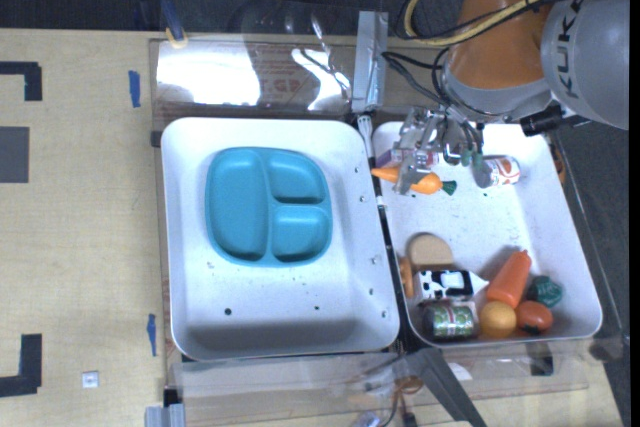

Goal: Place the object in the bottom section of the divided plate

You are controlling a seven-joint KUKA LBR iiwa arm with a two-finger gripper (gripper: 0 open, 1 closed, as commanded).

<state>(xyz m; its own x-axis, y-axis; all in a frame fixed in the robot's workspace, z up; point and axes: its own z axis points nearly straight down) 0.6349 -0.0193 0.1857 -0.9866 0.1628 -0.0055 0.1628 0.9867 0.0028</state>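
plate (268, 205) sections sit bare in the left bin (190, 295). gripper (420, 163) is low in the right bin (570, 245) at a small carrot (428, 183); grasp unclear, transfer remains.

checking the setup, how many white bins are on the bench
2. The left bin holds the blue divided plate; the right bin holds the toy food, with the pincer over its upper part.

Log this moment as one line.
tool: over right bin, at small carrot | divided plate: left bin, no object
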